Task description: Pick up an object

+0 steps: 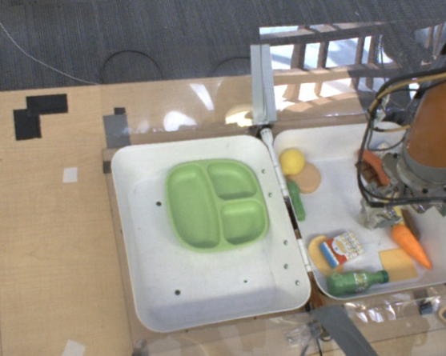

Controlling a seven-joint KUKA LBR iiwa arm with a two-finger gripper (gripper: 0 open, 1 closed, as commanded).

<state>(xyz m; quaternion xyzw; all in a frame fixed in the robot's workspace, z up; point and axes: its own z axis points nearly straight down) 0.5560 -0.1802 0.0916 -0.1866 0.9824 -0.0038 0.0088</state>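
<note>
The right bin holds several toy foods. A yellow ball and a tan disc lie at its far left, with a green stick-shaped piece below them along the left wall. Near the front lie a small printed packet on a yellow piece, a green bottle, a yellow block and an orange carrot. My gripper hangs low over the bin's right side, just above the carrot's top end. A red piece shows beside the wrist.
The left bin holds a green divided plate. The arm's orange band covers the right bin's far right corner. A metal post stands behind the seam between the bins.
</note>
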